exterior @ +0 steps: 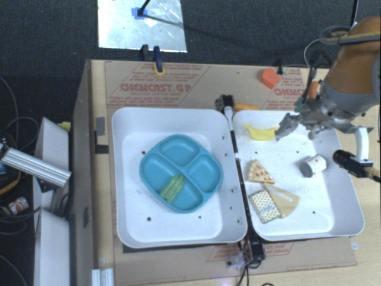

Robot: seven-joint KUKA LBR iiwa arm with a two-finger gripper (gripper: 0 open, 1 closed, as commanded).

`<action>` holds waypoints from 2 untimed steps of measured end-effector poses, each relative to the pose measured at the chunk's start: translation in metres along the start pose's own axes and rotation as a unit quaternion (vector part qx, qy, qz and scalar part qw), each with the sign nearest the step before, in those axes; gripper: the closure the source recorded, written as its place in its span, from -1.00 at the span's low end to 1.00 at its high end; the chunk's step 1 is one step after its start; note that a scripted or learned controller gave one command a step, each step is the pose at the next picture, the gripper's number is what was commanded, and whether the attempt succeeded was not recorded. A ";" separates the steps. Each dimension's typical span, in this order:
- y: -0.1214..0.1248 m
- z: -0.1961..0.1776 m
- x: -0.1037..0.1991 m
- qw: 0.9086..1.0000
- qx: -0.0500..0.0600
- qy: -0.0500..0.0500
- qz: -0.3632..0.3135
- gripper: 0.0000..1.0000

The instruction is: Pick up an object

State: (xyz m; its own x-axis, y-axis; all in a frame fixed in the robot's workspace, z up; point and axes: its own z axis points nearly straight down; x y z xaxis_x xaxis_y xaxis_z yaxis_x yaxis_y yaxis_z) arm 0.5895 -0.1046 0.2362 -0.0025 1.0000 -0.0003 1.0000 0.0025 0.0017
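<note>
Right bin (342,219), white, shallow: holds all loose candidates for picking.
- Yellow banana-shaped piece (261,133), near back-left corner, lying flat, just beside the gripper tip.
- Pizza-slice toy (259,172), close to left wall, mid-bin.
- Patterned cracker-like square (265,206) overlapping a tan wedge (286,199), toward the front.
- Small white-and-grey cylinder (312,165), on its side, right of centre, well apart from the rest.

Left bin (128,219), white, shallow: holds a blue four-compartment plate (196,151), with a green pickle-like strip (172,187) lying in its front compartment.

Gripper (287,126): hanging low over the back of the right bin, angled toward the banana piece; opening of the pincer impossible to tell at this slant, nothing visibly held.

Arm (351,70): reaching in from the right, wrist bent downward.

Outside the bins: orange block (270,78) on the bench behind; an orange item (245,106) against the back rim.

Judged step: approach to the banana piece, nearest target; not yet lifted.
</note>
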 end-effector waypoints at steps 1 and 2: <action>-0.058 0.105 -0.025 1.000 0.001 0.000 0.001 -1.00; -0.100 0.148 -0.029 1.000 -0.005 0.000 0.001 -1.00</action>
State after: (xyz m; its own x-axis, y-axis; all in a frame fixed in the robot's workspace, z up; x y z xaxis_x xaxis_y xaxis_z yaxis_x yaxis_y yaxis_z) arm 0.4902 -0.1339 0.0882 -0.0009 1.0000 -0.0013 0.9999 0.0009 0.0112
